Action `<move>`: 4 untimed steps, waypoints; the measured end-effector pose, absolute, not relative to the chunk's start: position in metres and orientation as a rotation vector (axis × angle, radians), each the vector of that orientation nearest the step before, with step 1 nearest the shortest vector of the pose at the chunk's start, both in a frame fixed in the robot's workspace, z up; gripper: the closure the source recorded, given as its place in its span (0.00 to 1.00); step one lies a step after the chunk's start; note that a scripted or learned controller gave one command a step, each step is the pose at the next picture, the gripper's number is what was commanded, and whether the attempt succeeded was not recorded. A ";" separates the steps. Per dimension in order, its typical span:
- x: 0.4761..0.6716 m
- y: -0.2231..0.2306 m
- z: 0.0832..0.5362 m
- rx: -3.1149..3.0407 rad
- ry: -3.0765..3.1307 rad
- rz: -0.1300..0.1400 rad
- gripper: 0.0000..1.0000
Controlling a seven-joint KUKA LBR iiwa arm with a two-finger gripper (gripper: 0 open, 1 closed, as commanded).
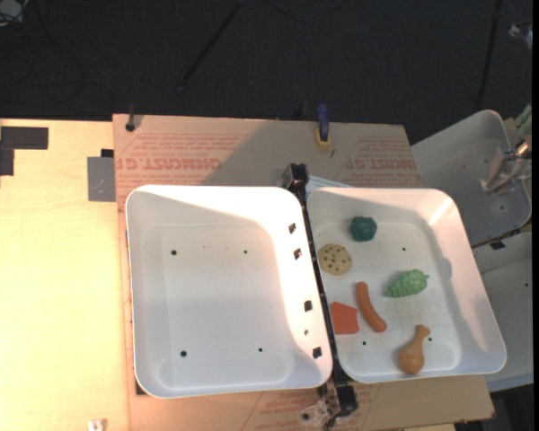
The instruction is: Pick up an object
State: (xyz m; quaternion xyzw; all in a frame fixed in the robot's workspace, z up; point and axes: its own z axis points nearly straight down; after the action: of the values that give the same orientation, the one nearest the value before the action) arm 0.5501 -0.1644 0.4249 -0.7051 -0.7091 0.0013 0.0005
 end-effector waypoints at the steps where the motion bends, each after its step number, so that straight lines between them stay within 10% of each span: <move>1: 0.547 -0.214 0.277 -2.214 -2.207 0.015 1.00; 2: 0.575 -0.133 0.300 -2.211 -2.229 -0.003 1.00; 3: 0.487 -0.114 0.289 -2.218 -2.213 0.006 1.00; 4: 0.509 -0.029 0.315 -2.209 -2.231 -0.003 1.00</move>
State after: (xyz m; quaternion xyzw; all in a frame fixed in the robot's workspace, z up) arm 0.5094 -0.0287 0.3154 -0.7036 -0.7106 -0.0008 0.0011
